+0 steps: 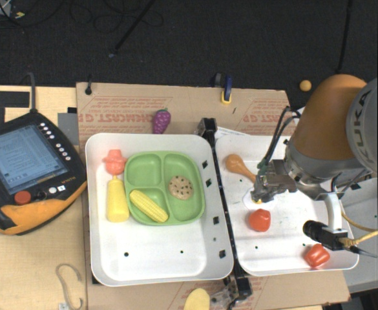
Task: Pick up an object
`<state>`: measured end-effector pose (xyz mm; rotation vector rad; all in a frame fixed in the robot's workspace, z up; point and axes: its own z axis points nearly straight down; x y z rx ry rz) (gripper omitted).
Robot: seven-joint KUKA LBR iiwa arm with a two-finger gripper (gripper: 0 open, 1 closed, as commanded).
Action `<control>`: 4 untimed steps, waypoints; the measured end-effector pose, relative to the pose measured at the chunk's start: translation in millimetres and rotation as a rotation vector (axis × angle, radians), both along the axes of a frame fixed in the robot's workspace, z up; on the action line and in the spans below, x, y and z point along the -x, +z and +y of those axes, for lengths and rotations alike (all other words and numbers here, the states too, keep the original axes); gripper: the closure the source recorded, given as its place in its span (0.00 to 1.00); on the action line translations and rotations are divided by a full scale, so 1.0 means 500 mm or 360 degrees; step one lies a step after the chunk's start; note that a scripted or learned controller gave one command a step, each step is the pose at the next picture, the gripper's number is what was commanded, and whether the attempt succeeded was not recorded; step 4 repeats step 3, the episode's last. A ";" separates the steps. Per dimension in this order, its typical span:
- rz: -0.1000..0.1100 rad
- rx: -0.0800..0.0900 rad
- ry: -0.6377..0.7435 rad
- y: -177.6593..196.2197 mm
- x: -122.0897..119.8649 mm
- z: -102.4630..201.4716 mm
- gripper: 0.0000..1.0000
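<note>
step: approach/descend phase of the pick; nothing seen between the fingers, so no grasp yet.
end effector (261, 199): low over the right bin (285, 263), near its middle-left, just above and beside the tomato. Dark and small from this angle; cannot tell if the fingers are apart or together.
likely target: red tomato (260, 221), lying on the right bin floor directly below the end effector tip in the picture; close to touching or a slight gap, cannot tell which.
other right-bin items: tan drumstick-like piece (239, 167) up-left of the end effector; red pepper-like piece (316, 256) at the lower right corner, partly under a black cable part.
left bin (150, 263): green divided plate (165, 187) with a cookie (181, 187) and a corn cob (148, 206); yellow bottle (116, 199) and a pink item (114, 162) beside the plate. All well apart from the arm.
outside bins: purple grapes (161, 120) on the cardboard behind; yellow object (197, 299) at the front edge; teach pendant (27, 166) on the bench at left.
next move needs: centre over the tomato, drop so the fingers straddle it, close, lift straight.
risk: round tomato may roll or squirt out if the closure is off-centre.
</note>
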<state>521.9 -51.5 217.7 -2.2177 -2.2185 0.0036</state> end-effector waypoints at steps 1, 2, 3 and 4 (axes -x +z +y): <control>-0.0004 0.0002 0.0003 0.016 -0.020 -0.009 1.00; 0.0000 0.0001 -0.0009 0.013 0.020 -0.005 1.00; -0.0003 0.0002 -0.0001 0.014 0.019 -0.013 1.00; -0.0003 0.0002 -0.0001 0.014 0.019 -0.013 1.00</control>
